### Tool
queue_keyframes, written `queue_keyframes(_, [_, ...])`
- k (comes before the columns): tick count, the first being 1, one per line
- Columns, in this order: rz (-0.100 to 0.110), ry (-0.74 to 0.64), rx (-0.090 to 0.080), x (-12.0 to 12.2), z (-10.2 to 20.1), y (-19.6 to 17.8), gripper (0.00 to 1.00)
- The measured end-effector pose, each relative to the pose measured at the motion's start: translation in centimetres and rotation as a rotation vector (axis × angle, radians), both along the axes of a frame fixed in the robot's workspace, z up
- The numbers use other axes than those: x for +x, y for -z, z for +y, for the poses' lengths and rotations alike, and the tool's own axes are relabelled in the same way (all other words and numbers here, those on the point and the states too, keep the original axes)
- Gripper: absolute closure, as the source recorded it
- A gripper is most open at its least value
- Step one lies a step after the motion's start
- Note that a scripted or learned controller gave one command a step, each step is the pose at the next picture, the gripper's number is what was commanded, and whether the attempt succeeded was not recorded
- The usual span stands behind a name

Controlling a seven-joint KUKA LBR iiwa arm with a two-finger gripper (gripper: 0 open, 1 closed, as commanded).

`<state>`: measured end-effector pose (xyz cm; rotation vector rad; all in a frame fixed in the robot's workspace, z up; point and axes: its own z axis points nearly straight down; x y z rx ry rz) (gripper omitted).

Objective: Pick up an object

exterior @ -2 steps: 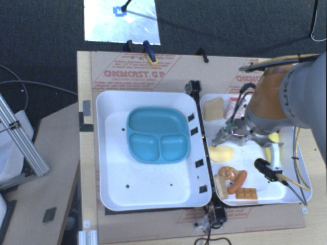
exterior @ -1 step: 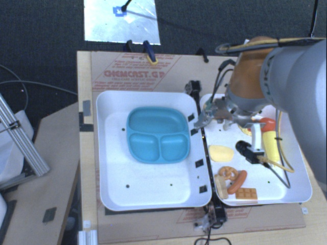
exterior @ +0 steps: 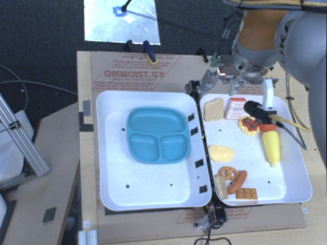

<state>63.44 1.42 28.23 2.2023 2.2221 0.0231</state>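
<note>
Left bin (exterior: 113, 180): holds a blue divided plate (exterior: 156, 136) lying flat near its middle, with nothing on it.
Right bin (exterior: 292, 178): holds all the toy food, spread loosely.
Bread slice (exterior: 213, 109): at the far left corner of the right bin, just beside the dividing wall.
Pale yellow chip-like piece (exterior: 220, 153): lies alone near the middle of the bin's left side.
Gripper (exterior: 223, 79): hangs over the far rim of the right bin, above and just behind the bread slice. I cannot tell whether it is wide or narrow, and nothing shows in its grasp.
Pretzel (exterior: 227, 173): at the near left, touching a sausage (exterior: 238, 181).
Cake wedge (exterior: 236, 108): just beside the bread slice.
Waffle square (exterior: 246, 193): against the near wall, just below the sausage.
Pizza slice (exterior: 249, 126): right of the cake wedge.
Mustard bottle (exterior: 271, 146): lying flat, orange cap toward the far side.
Progress: nothing is lifted; every item rests on the bin floor. Choosing a piece, descending, closing and raising all look left to do. The bread slice or cake wedge lies nearest.
</note>
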Motion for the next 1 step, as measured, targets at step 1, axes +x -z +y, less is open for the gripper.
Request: queue_keyframes(1, [0.026,0.008,-0.001,-2.16,-0.82,10.14,0.0])
